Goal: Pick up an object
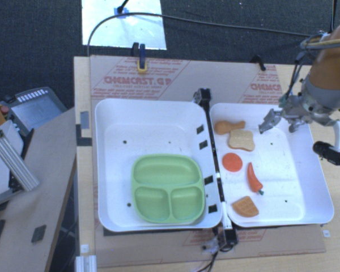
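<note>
Surface (158, 72): cardboard-topped, set over dark carpet, bearing two shallow white bins side by side, left bin (110, 152) and right bin (306, 174); a black divider strip between them.

Left bin, near end: green tray (167, 188), three compartments, lying flat, nothing in it.

Right bin, near to far: orange wedge (245, 207), flat, close to the near wall; red pepper (254, 178), slim, lying lengthwise, just beyond the wedge; red disc (232, 162), flat, just left of the pepper; toast (241, 140), pale slice, beyond the disc; brown piece (229, 127), drumstick-shaped, touching or nearly touching the toast at the far end.

Tool (280, 119): over the far right part of the right bin, right of the toast and apart from it; two fingers spread apart, nothing between them.

Handling, judged: all look like light, rigid plastic play food, smooth and likely to slip; the flat items offer little height to pinch; the pepper and brown piece stand prouder; take either across its narrow width at mid-length; the brown piece lies nearest the tool, though the toast crowds one side.

Far: foil sheet (123, 16) on the carpet beyond the surface.
</note>
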### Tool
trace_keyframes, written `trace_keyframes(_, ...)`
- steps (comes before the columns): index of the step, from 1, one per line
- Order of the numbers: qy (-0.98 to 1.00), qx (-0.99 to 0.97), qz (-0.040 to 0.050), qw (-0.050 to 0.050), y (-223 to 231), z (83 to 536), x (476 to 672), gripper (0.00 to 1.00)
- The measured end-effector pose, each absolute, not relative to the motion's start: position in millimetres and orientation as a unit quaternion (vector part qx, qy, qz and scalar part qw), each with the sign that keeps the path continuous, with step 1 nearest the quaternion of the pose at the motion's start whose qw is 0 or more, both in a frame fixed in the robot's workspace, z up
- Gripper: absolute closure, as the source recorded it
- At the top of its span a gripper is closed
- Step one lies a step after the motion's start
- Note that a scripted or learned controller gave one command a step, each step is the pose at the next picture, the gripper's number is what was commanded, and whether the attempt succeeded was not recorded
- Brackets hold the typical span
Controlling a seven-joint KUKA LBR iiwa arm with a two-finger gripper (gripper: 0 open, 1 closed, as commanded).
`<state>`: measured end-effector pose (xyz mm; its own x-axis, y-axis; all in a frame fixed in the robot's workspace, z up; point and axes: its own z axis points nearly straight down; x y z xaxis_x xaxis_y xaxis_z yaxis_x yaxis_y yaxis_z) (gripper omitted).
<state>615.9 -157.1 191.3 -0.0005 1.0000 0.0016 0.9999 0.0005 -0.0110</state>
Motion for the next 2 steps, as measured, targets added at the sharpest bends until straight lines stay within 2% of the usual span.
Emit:
trace_keyframes(1,-0.708,-0.706,-0.0003,-0.001,-157,199,618.9,0.00)
trace_keyframes(2,-0.707,-0.707,0.0006,0.001,-162,150,610.5,0.00)
